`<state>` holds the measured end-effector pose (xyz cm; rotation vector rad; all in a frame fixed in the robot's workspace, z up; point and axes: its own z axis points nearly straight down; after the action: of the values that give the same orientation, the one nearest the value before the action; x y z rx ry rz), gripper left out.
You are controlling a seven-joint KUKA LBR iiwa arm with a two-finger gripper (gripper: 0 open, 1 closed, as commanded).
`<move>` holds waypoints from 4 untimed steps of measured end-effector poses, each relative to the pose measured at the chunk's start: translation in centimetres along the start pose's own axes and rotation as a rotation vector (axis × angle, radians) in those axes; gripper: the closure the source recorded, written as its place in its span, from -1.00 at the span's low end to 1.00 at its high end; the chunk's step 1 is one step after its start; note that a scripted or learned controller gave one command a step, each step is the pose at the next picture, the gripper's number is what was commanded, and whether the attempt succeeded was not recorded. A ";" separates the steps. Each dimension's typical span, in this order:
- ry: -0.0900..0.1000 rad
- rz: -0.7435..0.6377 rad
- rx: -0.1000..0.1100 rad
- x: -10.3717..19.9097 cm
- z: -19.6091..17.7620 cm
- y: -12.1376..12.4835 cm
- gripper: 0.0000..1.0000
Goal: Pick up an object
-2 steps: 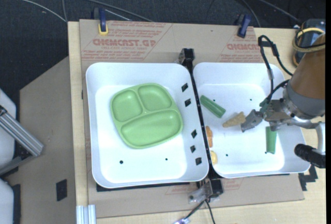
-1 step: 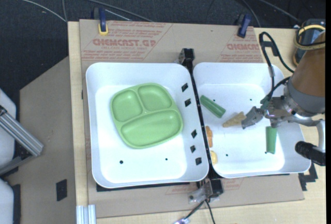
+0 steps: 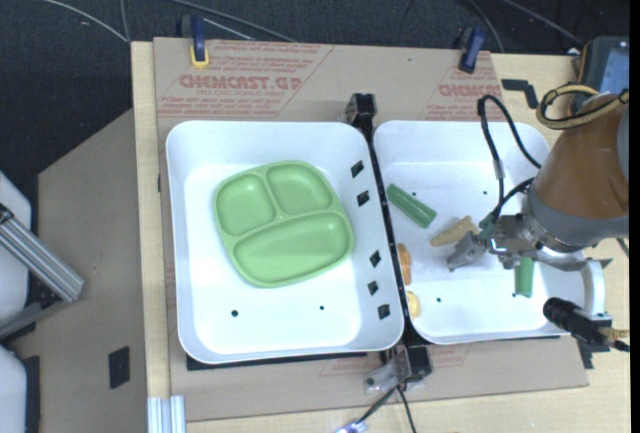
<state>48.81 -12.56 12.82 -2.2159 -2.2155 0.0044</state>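
Tan piece (image 3: 452, 231): in the right bin (image 3: 450, 321), near its middle, just left of the gripper; irregular in shape, and what it is cannot be told.
Gripper (image 3: 462, 255): low over the right bin, its grey tips just beside the tan piece's lower edge; contact cannot be judged; whether it is apart or together cannot be told.
Green block (image 3: 411, 205): in the right bin toward its left wall, lying at a slant, up and left of the tan piece and apart from it.
Green stick (image 3: 523, 277): near the right bin's right side, just below the wrist, standing roughly along the near-far line.
Orange piece (image 3: 404, 263): against the right bin's left wall, partly hidden by the rim.
Yellow piece (image 3: 412, 303): at the right bin's near-left corner.
Arm (image 3: 590, 176): reaches in over the right bin's right edge, orange band above the grey wrist.
Tray (image 3: 284, 221): green, 3 compartments, in the middle of the left bin (image 3: 200, 311).
Bins: 2, side by side on a board (image 3: 250, 71) with red lettering.
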 end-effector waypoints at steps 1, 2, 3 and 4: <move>-0.001 0.000 -0.002 0.1 4.6 0.0 -1.00; -0.002 0.000 -0.008 0.0 3.3 0.1 1.00; -0.005 -0.001 -0.014 -0.3 -3.1 0.4 1.00; -0.005 -0.002 -0.015 -0.3 -9.4 0.8 1.00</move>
<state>49.69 -12.86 22.26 -2.2236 -2.2278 -0.0058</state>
